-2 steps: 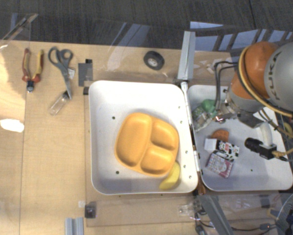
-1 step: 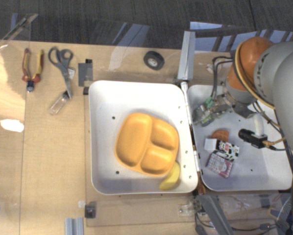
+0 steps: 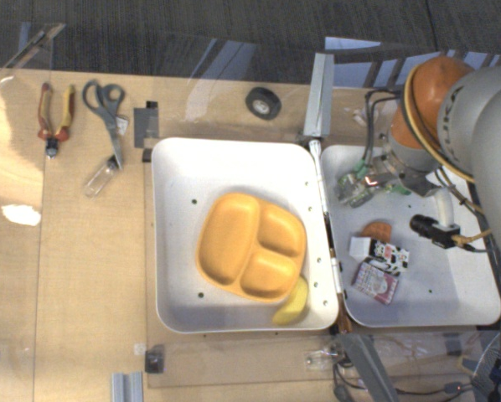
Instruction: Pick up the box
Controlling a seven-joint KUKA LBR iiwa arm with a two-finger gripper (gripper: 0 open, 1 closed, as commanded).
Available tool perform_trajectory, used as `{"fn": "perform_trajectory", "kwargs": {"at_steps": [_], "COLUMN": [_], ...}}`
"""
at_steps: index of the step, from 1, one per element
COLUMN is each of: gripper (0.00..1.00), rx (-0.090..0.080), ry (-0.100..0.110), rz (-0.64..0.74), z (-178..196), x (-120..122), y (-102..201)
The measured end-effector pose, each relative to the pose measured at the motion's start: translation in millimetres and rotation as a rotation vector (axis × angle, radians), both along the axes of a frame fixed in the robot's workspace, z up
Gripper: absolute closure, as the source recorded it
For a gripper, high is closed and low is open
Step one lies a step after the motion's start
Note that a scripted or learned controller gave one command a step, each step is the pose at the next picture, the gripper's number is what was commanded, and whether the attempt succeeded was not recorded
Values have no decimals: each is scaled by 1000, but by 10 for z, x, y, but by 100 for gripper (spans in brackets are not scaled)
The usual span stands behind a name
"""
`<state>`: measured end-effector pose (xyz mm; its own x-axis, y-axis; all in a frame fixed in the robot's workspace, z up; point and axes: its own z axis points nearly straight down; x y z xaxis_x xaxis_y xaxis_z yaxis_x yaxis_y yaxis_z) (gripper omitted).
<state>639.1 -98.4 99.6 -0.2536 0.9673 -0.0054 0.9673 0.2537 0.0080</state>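
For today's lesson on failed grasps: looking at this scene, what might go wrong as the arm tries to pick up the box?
1. The box lies against a small black-and-white packet, so the claw might catch both.
2. An orange lump sits between claw and box and could get bumped.
3. The box lies flat, so the claw may slide off.

The wooden bench [image 3: 83, 308] carries two shallow white bins side by side, the left bin [image 3: 175, 224] being the handy landmark. Just off its far left corner sits a small dark block [image 3: 147, 124]. Further left of that corner lie grey-handled scissors [image 3: 108, 117], with a clear tube [image 3: 101, 177] by their blade tips, and beyond them red-handled pliers [image 3: 53, 117]. Behind the bin's far edge rests a roll of black tape [image 3: 263, 103]. The right bin [image 3: 477, 308] sits against its right side. Well to the bin's left lies a white scrap [image 3: 21, 215].
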Motion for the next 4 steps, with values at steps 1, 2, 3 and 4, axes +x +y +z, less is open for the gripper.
{"fn": "perform_trajectory", "kwargs": {"at_steps": [1,2,3,4], "gripper": [100,100,100,100], "rx": [5,3,2,3], "ry": [2,3,0,5], "rz": [-96,146,136,99], "z": [868,858,2386,1422], "x": [-142,-346,70,-753], "y": [899,1348,894,1341]}}
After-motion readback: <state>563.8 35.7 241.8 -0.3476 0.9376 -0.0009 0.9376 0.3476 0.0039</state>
